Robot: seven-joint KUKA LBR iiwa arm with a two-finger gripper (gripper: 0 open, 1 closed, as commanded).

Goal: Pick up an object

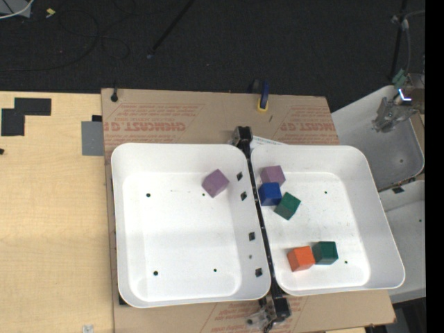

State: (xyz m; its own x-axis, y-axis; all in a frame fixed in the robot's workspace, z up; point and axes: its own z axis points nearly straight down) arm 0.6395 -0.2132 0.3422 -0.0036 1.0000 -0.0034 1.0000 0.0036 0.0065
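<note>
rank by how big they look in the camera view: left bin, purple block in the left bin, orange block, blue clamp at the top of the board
1. Left bin
2. Purple block and orange block: they look about alike, so no ranking between them
3. Blue clamp

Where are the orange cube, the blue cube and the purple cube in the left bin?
orange cube (300, 259), camera view, middle of its top face
blue cube (270, 194), camera view, middle of its top face
purple cube (216, 183), camera view, left bin, top face
</note>
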